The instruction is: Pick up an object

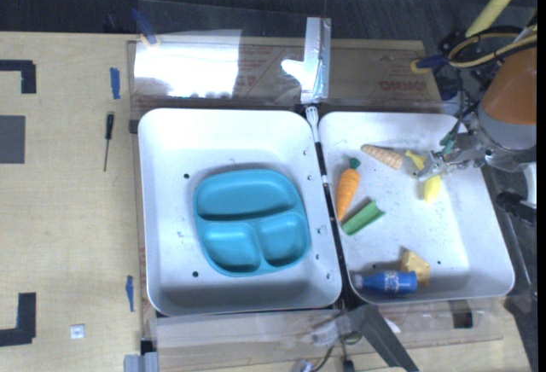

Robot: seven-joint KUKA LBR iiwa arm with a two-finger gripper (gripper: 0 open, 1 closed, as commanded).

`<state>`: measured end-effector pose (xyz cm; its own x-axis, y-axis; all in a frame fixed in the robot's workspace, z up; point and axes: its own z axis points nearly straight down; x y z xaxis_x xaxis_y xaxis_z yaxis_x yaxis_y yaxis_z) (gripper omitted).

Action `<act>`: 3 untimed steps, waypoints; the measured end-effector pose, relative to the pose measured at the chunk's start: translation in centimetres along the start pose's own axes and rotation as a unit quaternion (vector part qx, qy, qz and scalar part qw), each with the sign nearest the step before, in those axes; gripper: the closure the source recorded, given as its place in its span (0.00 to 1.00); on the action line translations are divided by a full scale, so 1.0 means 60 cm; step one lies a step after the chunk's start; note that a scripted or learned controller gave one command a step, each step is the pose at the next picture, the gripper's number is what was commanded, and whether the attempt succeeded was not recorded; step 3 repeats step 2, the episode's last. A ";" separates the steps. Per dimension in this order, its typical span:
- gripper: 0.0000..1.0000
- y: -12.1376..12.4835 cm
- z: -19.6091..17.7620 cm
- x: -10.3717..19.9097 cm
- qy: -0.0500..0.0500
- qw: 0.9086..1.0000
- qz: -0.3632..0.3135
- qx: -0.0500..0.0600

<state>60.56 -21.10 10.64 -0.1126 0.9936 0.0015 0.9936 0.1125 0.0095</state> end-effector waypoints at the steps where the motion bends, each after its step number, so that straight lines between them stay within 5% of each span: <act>1: 1.00 0.024 -0.131 0.119 -0.001 0.987 0.159 0.002; 2: 1.00 -0.067 -0.209 0.184 0.000 0.996 -0.090 0.004; 3: 1.00 -0.067 -0.209 0.184 0.000 0.996 -0.090 0.004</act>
